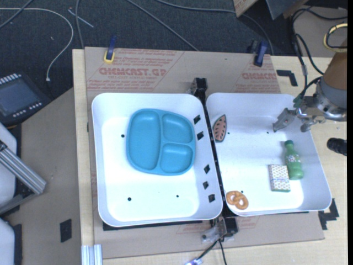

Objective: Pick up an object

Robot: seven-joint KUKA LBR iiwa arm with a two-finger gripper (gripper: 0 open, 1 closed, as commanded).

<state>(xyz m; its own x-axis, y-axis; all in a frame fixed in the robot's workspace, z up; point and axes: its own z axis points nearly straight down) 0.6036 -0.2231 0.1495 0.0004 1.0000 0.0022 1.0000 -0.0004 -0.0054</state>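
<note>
Gripper (292, 121), fingers spread and empty, hangs over the right bin's (248, 148) far right part. Nearest object, the green bottle (293, 160), lies just below it in view, long axis near-to-far.

the arm (335, 87) reaches in from the right, fingers (282, 120) spread apart, holding nothing.

Divided plate (160, 142) in left bin (110, 203); bottle (293, 160), box (279, 178), pretzel (237, 200) in right bin (248, 109).
</note>
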